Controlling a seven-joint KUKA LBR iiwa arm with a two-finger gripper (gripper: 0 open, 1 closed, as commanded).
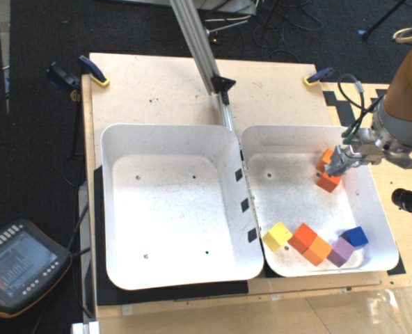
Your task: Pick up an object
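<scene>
Two shallow white bins are seen side by side on a pale wooden bench — the left bin (pixel 171 207) smooth and speckled, the right bin (pixel 289 158) holding the blocks. Near its right wall an orange-red block (pixel 327 171) is seen beneath the gripper (pixel 342 160); whether it is pinched cannot be told. Along the near edge a yellow cube (pixel 278 235), two orange blocks (pixel 310 242), a purple cube (pixel 341 251) and a blue cube (pixel 355 236) are clustered, matte and hard-edged. Dark carpet surrounds the bench — a teach pendant (pixel 18 266) lies at its near left corner.
</scene>
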